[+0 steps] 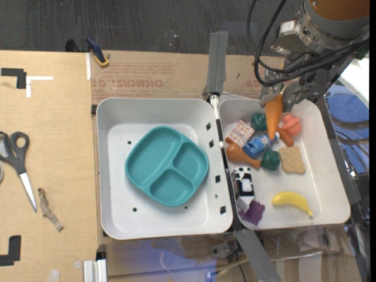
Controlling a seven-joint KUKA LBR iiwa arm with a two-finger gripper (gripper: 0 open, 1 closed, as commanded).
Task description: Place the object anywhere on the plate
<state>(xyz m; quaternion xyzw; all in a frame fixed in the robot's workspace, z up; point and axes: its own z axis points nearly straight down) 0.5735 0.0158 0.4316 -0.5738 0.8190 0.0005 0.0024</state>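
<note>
you'll see the orange carrot hanging upright between the gripper's fingers, which are clamped on its top, over the right bin. its tip sits above the blue toy. the teal plate lies at nine o'clock in the left bin. a banana rests at five o'clock from the carrot.
</note>
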